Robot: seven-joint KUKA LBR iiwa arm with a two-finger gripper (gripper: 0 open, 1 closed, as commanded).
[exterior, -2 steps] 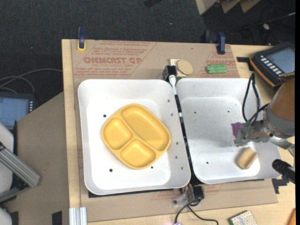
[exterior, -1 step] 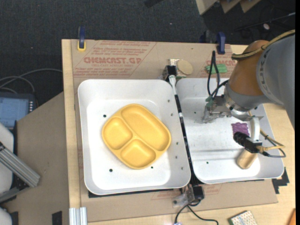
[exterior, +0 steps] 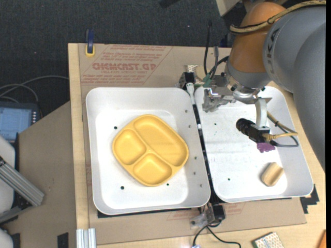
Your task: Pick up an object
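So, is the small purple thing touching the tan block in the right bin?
Apart. The camera view shows bare white bin floor between the purple thing and the tan block.

Two shallow white plastic bins sit on the worktop, one toward its left edge (exterior: 95, 154) and one toward its right edge (exterior: 227, 187). One yellow three-compartment plastic plate (exterior: 150, 149) lies in the former. The latter carries one tan rounded block (exterior: 271, 174) and one small purple piece (exterior: 265, 147).
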